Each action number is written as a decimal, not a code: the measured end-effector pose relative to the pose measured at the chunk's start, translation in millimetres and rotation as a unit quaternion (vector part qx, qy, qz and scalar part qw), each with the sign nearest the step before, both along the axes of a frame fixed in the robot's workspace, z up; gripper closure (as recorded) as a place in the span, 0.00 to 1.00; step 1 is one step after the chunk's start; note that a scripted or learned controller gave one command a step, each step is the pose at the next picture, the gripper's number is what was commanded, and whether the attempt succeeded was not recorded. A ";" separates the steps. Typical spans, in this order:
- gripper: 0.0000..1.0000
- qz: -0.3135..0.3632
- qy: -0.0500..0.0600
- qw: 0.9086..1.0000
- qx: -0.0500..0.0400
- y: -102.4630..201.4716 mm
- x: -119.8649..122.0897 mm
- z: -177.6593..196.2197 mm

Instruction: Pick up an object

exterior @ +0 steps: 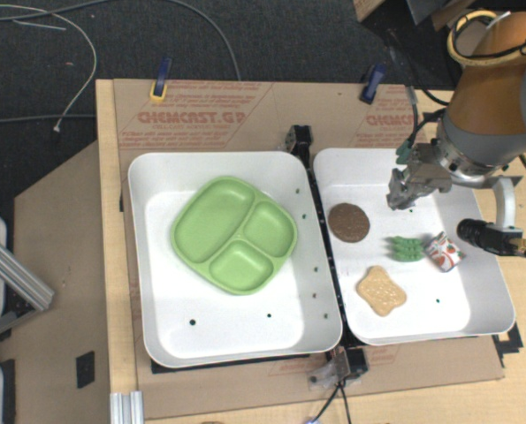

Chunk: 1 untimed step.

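Observation:
Several small objects lie in the right bin (475,316). A round brown cookie (348,222) sits near its left wall. A green leafy toy (407,248) lies in the middle, with a small red and white can (443,253) just right of it. A tan toast slice (382,291) rests toward the front. My gripper (404,193) hangs over the bin's upper middle, above and right of the cookie and apart from every object. Its fingers are dark and bunched together.
The left bin (156,307) holds a green divided plate (234,234). A black clamp (299,138) sits between the bins at the back. A black cylinder (488,235) on the arm reaches over the right bin's right side.

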<state>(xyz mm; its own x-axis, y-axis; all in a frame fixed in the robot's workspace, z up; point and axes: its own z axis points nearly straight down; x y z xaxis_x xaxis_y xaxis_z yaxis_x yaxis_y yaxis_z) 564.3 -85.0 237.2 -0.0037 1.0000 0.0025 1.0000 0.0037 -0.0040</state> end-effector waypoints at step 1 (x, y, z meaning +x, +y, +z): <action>1.00 0.001 0.000 1.000 0.000 42.3 -8.8 -2.8</action>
<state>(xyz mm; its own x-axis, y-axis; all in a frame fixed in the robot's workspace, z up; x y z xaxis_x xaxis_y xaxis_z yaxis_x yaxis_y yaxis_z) 555.5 -42.7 234.4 -0.0048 1.0000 0.0028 1.0000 0.0048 -0.0031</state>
